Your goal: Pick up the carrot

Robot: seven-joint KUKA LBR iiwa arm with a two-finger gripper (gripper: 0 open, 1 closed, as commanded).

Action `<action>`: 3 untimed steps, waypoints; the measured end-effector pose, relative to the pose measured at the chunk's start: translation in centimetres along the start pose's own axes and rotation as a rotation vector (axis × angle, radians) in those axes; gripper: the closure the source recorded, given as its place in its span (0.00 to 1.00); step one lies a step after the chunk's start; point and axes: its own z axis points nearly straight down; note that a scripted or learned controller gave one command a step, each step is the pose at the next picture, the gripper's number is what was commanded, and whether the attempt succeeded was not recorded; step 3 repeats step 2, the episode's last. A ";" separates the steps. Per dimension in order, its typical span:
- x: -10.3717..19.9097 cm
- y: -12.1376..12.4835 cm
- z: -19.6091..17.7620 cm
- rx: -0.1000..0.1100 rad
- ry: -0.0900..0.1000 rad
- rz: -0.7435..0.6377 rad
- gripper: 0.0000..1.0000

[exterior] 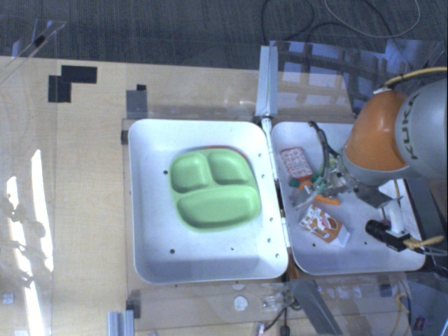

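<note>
Carrot (327,201), small, orange, slim, flat in right bin (350,257) beside hand (318,183); grip state unclear.

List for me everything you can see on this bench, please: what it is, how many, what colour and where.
Bins: two, white, shallow, side by side on the bench.
Divided plate: one, green, three compartments, middle of the left bin.
Snack packet: one, red and white, upper left of the right bin.
Second packet: one, orange and white, lower middle of the right bin.
Carrot: one, orange, small, in the right bin between the packets, just below the fingers.
Black marks: two, on the wooden bench, far left.
Cables: several, dark and white, on the floor at top.
Arm: one, grey with orange band, over the right bin.
Fingers: low over the carrot area.
</note>
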 end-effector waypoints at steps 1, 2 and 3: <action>0.1 0.4 -1.2 -0.008 0.000 -0.003 1.00; 0.5 3.6 -11.8 0.001 0.000 -0.057 1.00; 0.5 3.6 -11.8 0.001 0.000 -0.057 1.00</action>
